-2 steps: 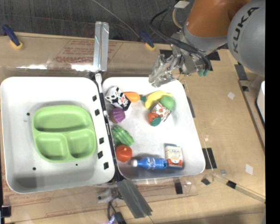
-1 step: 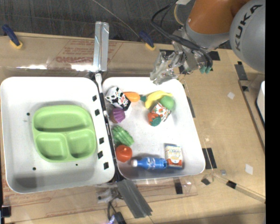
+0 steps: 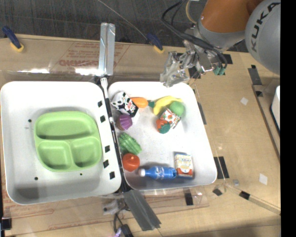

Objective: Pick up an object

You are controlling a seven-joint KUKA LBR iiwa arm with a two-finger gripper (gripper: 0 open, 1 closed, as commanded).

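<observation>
A grey robot arm with a glossy orange band reaches in from the upper right. Its metal pincer (image 3: 175,73) hangs over the far rim of the right bin (image 3: 207,152), and nothing is seen between its fingers. Whether the fingers are spread or pressed together cannot be told, as the tip is small and blurred.

Two shallow white plastic bins with rounded corners sit side by side on a brown bench (image 3: 237,132). The left bin (image 3: 15,147), well to the pincer's left and nearer the viewer, holds a smooth light green tray (image 3: 66,139) with three compartments.

The right bin holds the small toys to be picked. Just below the pincer lie a curved yellow banana (image 3: 165,102) and an orange carrot-like piece (image 3: 139,102). Left of these stands a black and white cow-patterned carton (image 3: 121,101), with a purple piece (image 3: 124,122) beneath it. A red and green fruit carton (image 3: 168,121) touches the banana. Farther from the pincer, toward the near rim, lie a ridged green vegetable (image 3: 129,143), a round red tomato (image 3: 130,162), a blue bottle (image 3: 158,172) on its side, and a small orange box (image 3: 183,164).
</observation>
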